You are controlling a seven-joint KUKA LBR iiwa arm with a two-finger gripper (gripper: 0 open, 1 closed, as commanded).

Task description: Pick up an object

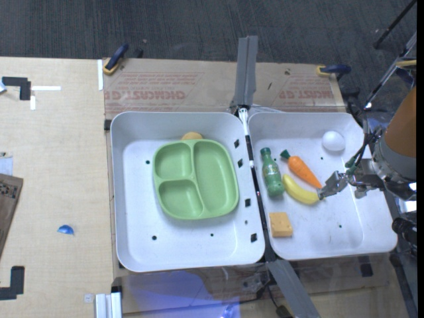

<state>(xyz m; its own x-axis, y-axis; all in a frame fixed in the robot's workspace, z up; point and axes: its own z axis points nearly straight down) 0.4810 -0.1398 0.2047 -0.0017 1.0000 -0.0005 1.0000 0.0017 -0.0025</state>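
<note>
In the right bin [344, 234], the bottle [271, 173], banana [300, 190] and carrot [304, 169] are crowding together left of centre, leaving little passage between them. The sponge [281, 224] is lying apart at 6 o'clock, the white ball [332, 140] at 1 o'clock. Bare floor is lying open toward 4 o'clock. The green tray [197, 178] is taking up most of the left bin [129, 197].

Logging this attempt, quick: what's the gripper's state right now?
Gripper: low in the right bin, at the banana's right end; open or closed cannot be told, and nothing visibly held.
</note>
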